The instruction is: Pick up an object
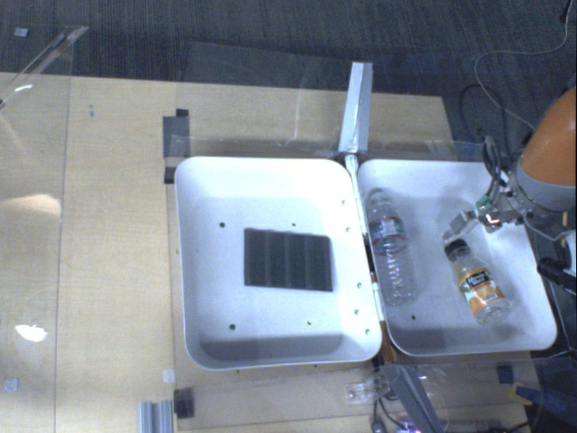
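From my seat, most of the grey arm with the orange band (552, 152) is cut off at the right edge; I only get the orange dome and a bit of the wrist below it. The two-finger gripper (471, 222) is a small tangle of metal and a red glint over the right-hand shallow white bin (424, 180), and I cannot tell whether it is spread or closed.

Just below the gripper, near its tip, lies the small clear plastic bottle with a black cap and an orange-and-yellow label (475, 283), on its side with the cap pointing up toward the tool. I cannot say if they touch.

Well to the gripper's left, along the bin's left wall, lies a larger clear plastic water bottle with a pale label (391, 245), also on its side.

Further left sits the other shallow white bin (203, 242), with a dark ribbed rectangular pad (288, 260) in its middle. A grey metal post (356, 106) rises behind the seam between the bins. Dark cables (482, 106) loop behind the arm, partly hidden by it.
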Robot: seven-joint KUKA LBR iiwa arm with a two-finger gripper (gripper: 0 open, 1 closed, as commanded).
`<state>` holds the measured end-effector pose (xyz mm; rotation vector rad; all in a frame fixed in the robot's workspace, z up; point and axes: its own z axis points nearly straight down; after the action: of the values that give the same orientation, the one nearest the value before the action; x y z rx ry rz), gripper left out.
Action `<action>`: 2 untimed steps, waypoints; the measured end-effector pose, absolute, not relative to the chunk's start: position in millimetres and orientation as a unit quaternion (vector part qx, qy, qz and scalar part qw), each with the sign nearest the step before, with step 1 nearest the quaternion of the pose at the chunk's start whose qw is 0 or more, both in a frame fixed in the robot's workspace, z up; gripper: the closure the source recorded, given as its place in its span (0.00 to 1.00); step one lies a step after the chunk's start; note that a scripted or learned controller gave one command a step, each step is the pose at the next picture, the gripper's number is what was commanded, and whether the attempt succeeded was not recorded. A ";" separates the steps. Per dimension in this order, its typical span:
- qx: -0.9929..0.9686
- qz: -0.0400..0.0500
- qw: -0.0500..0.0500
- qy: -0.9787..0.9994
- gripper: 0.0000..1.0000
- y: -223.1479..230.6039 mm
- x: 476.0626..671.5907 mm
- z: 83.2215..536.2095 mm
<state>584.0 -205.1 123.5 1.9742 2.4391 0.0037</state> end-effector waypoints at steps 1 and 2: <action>0.622 0.003 0.005 0.783 0.00 -204.8 563.5 89.3; 0.622 0.003 0.005 0.783 0.00 -204.8 563.4 89.2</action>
<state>563.4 -204.8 89.2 1.9470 2.4528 0.0091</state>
